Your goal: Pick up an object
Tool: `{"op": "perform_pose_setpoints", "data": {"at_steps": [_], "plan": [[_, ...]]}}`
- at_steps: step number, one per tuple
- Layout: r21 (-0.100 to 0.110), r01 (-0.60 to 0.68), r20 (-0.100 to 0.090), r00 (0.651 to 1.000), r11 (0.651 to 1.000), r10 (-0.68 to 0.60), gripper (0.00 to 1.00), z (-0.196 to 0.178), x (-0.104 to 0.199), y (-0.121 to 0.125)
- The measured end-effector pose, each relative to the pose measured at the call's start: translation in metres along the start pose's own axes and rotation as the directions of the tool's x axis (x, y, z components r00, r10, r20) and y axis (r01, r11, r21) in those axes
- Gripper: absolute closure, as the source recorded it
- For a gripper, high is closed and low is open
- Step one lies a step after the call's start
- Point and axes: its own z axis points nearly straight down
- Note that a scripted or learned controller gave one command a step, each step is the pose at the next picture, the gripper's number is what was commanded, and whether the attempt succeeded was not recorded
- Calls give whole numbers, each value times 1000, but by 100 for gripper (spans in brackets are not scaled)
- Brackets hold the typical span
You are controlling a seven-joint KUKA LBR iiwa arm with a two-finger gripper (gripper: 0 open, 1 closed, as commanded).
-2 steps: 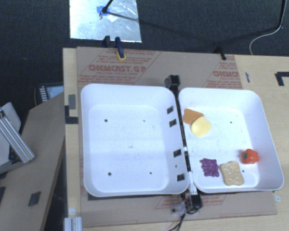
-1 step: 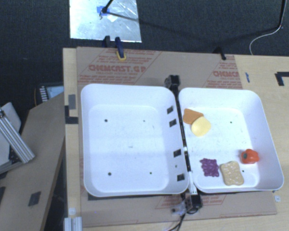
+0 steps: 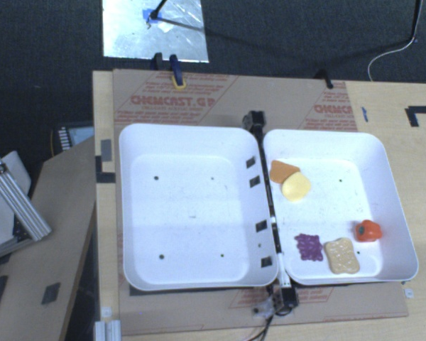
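Judging progress: nothing looks picked yet; every object lies on a bin floor, so the whole grasp is left.
Left bin (image 3: pixel 138 190): bare white floor, at 9 o'clock of the bench.
Right bin (image 3: pixel 390 183): holds all five objects.
Orange wedge (image 3: pixel 283 170): 11 o'clock of that bin, touching the yellow round piece (image 3: pixel 296 186).
Purple grape bunch (image 3: pixel 309 246): 7 o'clock, just beside the tan cracker (image 3: pixel 341 255) at 6 o'clock.
Red-orange pepper (image 3: pixel 368 230): 4 o'clock, apart.
Pincer: state cannot be told.
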Motion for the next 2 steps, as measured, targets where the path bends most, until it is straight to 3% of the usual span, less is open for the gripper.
{"op": "perform_pose_setpoints", "data": {"at_steps": [2], "plan": [[-8, 6, 1, 1000, 1000, -6, 100, -23, 0, 1]]}}
